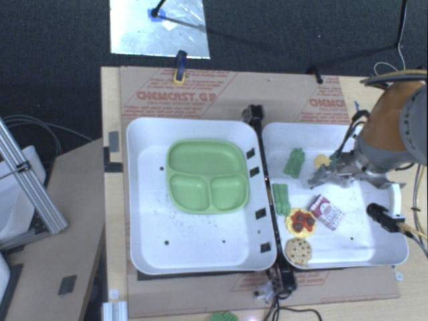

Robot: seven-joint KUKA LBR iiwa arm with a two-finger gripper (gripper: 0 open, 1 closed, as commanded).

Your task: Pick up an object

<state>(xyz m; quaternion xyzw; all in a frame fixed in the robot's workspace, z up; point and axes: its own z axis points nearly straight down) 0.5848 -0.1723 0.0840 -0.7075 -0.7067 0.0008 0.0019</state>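
Looking down on the bench, the camera view shows two white bins side by side: the left bin (144,179) at frame centre-left and the right bin (374,243) at centre-right. A green divided plate (206,176) lies in the middle of the left bin.

The right bin carries the pickable items along its left side. A green block (293,162) sits in its upper left, a second green piece (281,198) lies just below it by the divider, a small yellow piece (322,160) sits right of the block, a red and white packet (326,212) lies near the bin's middle, a pizza toy (301,222) lies just left of the packet, and a cookie (298,249) sits at the lower left corner.

The arm (394,126) enters from the right edge with its orange band uppermost. The gripper (319,178) hangs low in the bin, between the yellow piece and the packet. Its tips are too small and blurred to read, so its state cannot be told, and nothing is visibly gripped.

This looks like the approach step, with no object picked yet. The packet, just below the tip, seems the likeliest target. The next move probably calls for centring over it, descending to the floor, and closing without nudging the pizza toy beside it.
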